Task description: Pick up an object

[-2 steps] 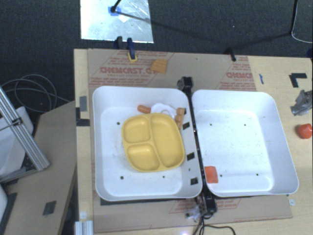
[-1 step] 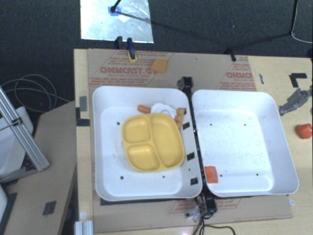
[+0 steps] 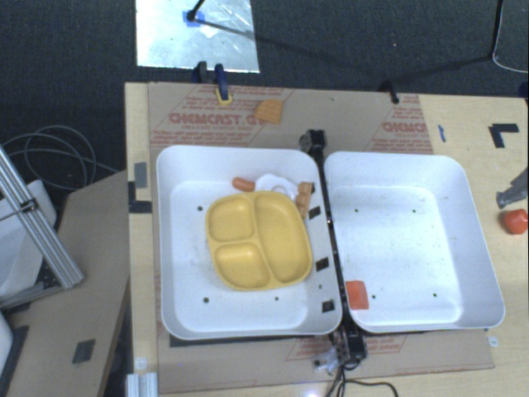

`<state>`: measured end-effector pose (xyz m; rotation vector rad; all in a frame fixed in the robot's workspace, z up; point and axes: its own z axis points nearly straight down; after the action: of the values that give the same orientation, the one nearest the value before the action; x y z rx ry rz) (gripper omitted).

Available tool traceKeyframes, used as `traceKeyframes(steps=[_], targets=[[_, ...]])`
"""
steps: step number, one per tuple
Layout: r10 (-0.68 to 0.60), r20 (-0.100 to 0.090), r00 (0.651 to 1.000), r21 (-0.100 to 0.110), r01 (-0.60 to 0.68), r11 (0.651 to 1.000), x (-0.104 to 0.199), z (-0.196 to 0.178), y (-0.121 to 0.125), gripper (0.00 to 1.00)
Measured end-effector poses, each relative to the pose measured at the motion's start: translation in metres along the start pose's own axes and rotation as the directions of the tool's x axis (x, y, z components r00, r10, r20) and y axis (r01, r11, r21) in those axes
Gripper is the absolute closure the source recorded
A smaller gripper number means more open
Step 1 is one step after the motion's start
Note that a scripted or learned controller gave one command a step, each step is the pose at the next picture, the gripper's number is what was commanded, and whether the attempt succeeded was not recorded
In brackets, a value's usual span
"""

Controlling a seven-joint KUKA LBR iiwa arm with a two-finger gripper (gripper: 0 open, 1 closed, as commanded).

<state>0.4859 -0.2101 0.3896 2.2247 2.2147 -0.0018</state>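
From above, the desk (image 3: pixel 364 110) carries two white bins side by side. The left bin (image 3: pixel 178 222) holds a yellow divided plate (image 3: pixel 258 240), with a small orange sausage-shaped piece (image 3: pixel 244 184), a white object (image 3: pixel 275 185) and a tan block (image 3: pixel 304 197) crowded against its far edge. The right bin (image 3: pixel 463 222) has an orange-red block (image 3: pixel 357 294) in its near-left corner.

At the right edge a grey tip of the gripper (image 3: pixel 512 195) pokes in over the desk, well apart from both bins, just above a small red object (image 3: pixel 514 220). I cannot tell how the jaws stand; too little of them is visible. Nothing is held.

The pieces by the plate are packed close, so I reckon a descent there could strike the plate rim or nudge a neighbour. The orange-red block hugs the bin wall, which may block one side of a grasp.
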Motion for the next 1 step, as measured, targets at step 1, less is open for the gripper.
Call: traceKeyframes(steps=[1], targets=[[-0.009,0.001,1.0,-0.008,0.009,1.0,0.0032,-0.0554,0.0012,0.0]])
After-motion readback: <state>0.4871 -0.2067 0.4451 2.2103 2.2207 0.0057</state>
